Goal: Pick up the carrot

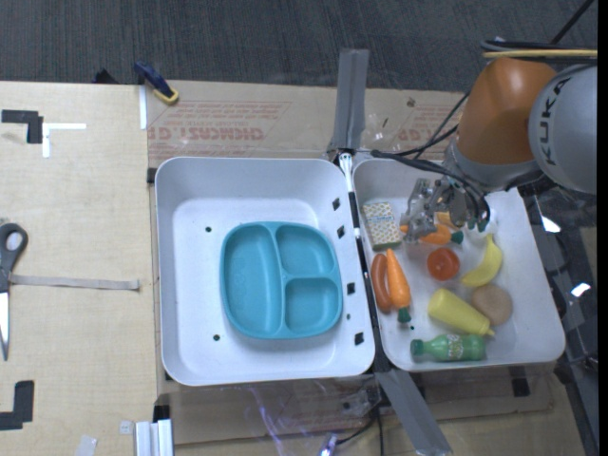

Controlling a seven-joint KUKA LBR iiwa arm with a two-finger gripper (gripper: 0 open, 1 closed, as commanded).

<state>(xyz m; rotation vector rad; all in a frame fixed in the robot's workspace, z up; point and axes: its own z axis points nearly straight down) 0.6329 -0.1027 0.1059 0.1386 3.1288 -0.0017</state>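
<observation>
Pincer (pixel 432 218), its finger state impossible to tell, hangs over the right bin (pixel 532 350), amid crowded toys; the carrot (pixel 397 278) by the bin's left wall risks being missed.

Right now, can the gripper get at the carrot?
Probably yes. The carrot lies exposed on top at the right bin's left wall, nothing over it; the gripper hovers just up-right.
</observation>
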